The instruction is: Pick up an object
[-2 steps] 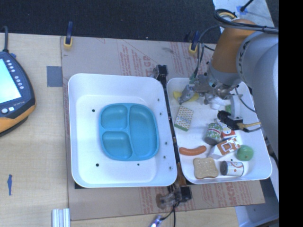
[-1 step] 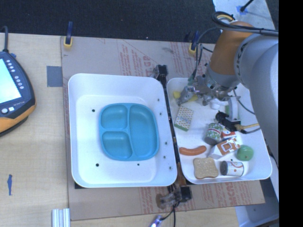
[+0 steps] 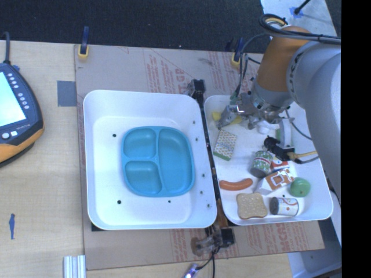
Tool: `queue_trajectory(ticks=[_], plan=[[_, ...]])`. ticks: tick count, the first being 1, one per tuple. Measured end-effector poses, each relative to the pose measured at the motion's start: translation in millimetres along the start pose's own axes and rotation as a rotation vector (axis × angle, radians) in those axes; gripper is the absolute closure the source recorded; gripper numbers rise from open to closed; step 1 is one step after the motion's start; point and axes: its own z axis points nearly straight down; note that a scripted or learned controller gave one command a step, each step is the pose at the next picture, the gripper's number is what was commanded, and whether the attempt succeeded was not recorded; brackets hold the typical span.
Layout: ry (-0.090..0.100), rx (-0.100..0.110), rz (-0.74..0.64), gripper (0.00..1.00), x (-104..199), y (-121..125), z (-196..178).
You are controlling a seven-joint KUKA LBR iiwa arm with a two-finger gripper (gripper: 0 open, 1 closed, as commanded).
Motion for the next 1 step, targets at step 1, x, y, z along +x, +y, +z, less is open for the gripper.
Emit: queue_trajectory(ticks=[1], plan=[[0.0, 0.0, 0.001, 0.0, -0.9, 0.1, 0.0]])
